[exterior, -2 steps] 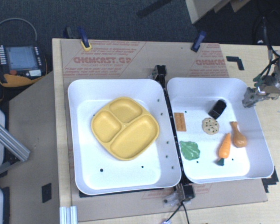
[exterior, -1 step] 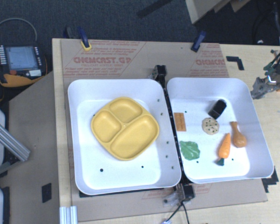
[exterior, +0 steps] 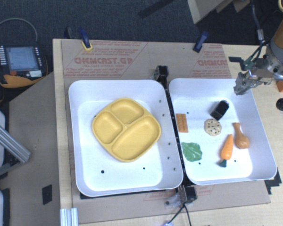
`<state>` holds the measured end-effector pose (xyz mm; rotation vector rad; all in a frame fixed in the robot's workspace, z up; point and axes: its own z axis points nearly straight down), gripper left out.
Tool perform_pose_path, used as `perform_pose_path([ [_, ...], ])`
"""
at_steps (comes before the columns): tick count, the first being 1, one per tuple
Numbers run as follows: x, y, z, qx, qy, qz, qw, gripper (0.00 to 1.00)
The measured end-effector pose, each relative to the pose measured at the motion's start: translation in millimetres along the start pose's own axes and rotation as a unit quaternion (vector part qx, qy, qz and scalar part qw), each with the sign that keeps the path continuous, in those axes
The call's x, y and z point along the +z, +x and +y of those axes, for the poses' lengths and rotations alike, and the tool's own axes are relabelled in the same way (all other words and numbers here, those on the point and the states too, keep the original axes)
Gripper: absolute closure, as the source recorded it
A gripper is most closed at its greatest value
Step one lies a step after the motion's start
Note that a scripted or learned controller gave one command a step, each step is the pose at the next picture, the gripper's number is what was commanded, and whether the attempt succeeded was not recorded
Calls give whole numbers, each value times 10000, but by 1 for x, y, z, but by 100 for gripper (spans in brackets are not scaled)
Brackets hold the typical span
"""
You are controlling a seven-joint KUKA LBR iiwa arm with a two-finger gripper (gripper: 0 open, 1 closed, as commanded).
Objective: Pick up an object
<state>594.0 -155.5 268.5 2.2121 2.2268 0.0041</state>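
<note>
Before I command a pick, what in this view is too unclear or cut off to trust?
- Gripper, camera view: small and dark above the right bin's far corner; its opening is unreadable.
- Arm, camera view: cut off by the right edge.
- Black object: too dark to identify.
- Carrot tip: too small to read.

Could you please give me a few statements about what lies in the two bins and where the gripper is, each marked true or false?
1. The yellow divided plate lies in the left bin. True.
2. The carrot lies on the plate. False: it lies in the right bin, beside the drumstick.
3. The gripper is at the right bin's far right corner. True.
4. The gripper holds the cookie. False: the cookie lies on the bin floor, below the black block.
5. The green leaf lies in the left bin. False: right bin.
</note>
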Motion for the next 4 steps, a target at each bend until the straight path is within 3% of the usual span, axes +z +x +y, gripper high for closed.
perform_pose_path([
  [1,5,47,4,5,25,10,10000,100],
  [4,42,193,49,7,10,5,10000,100],
])
